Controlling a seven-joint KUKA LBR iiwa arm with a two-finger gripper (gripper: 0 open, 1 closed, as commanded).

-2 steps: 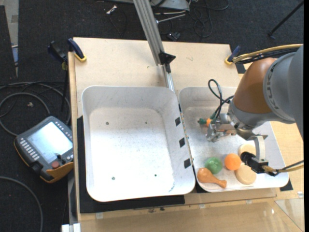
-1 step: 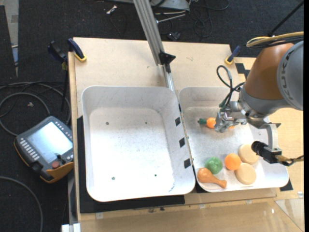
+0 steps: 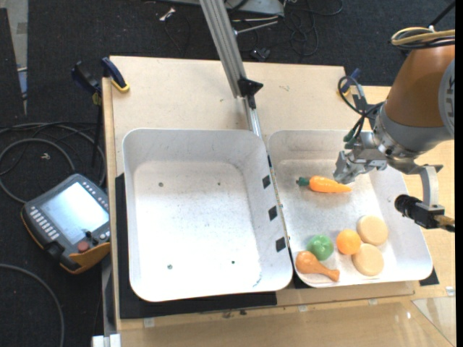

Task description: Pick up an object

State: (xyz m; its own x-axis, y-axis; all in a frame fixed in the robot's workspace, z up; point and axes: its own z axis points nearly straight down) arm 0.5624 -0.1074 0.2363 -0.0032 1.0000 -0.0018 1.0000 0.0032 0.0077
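In the right bin (image 3: 405, 194):
Carrot (image 3: 327, 185): orange, tapered, glossy.
Gripper (image 3: 349, 173): metal, over carrot; finger spread unclear.
Buns (image 3: 372, 230): pale, round.

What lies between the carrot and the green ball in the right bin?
In the camera view, the stretch between the carrot and the green ball is bare white floor of the right bin. The tool sits at the carrot's right end.

Arm (image 3: 427, 100) cropped by right edge. Gripper (image 3: 350, 170) blocking right end of carrot (image 3: 327, 185); contact unclear. Right bin (image 3: 419, 255) far wall partly behind arm. Teach pendant (image 3: 66, 223) screen too small to read.
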